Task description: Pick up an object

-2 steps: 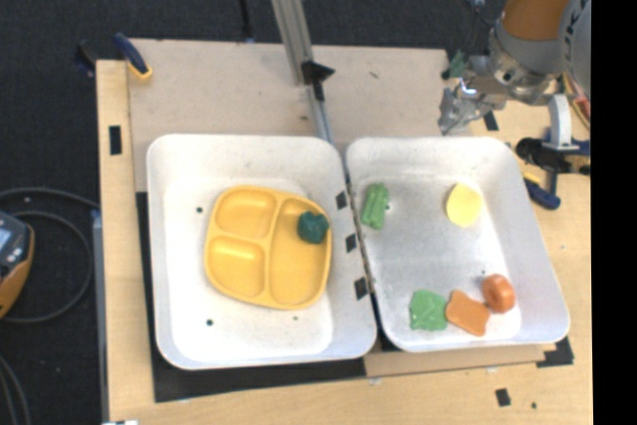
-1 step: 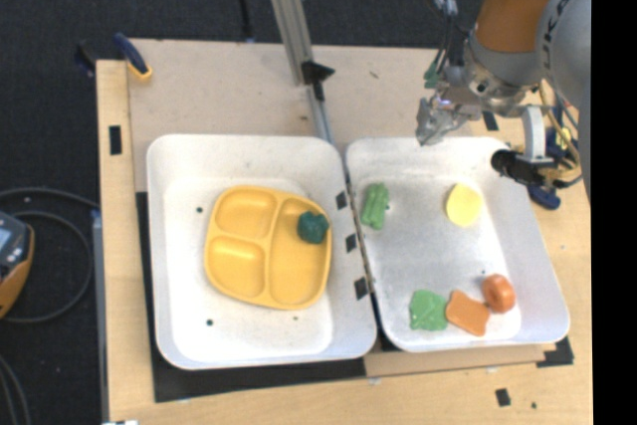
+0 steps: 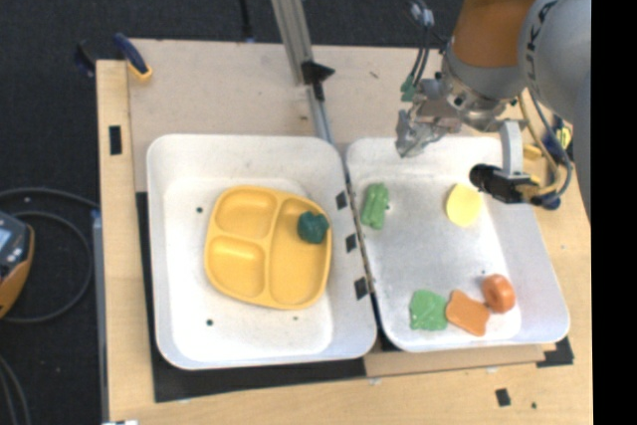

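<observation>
While the tool point(image 3: 411, 142) hangs over the far left corner of the right bin point(image 3: 518, 318), nothing shows between its fingers, and I cannot tell how far apart they stand. Nearest it lie a light green piece point(image 3: 374, 206), below it by the bin's left wall, and a pale yellow piece point(image 3: 463, 205) to its right. Near the front edge sit a green piece point(image 3: 428, 311) and two orange pieces point(image 3: 468, 313), all well apart from the tool.
</observation>
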`<state>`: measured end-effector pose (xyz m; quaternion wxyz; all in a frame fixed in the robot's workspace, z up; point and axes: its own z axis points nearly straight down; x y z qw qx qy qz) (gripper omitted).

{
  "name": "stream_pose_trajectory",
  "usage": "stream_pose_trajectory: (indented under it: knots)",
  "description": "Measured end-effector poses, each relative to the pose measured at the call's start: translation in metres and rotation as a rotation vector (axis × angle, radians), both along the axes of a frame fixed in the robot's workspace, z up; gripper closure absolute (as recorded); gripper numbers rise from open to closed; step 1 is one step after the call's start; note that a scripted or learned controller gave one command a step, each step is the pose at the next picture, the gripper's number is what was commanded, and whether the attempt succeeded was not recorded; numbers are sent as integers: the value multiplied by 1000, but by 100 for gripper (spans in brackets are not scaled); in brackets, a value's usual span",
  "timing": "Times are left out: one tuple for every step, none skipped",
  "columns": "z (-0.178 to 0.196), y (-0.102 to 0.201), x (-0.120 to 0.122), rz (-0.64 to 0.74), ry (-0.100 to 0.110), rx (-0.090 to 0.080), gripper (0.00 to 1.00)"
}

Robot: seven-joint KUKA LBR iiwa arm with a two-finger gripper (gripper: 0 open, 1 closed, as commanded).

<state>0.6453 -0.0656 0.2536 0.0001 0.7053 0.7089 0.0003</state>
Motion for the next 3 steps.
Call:
stream_pose_trajectory:
  knots:
    - [-12,47,-17,1,1,0,100]
    - [-2,95,-30,2,0,2,100]
    - [-4,154,-54,3,1,1,100]
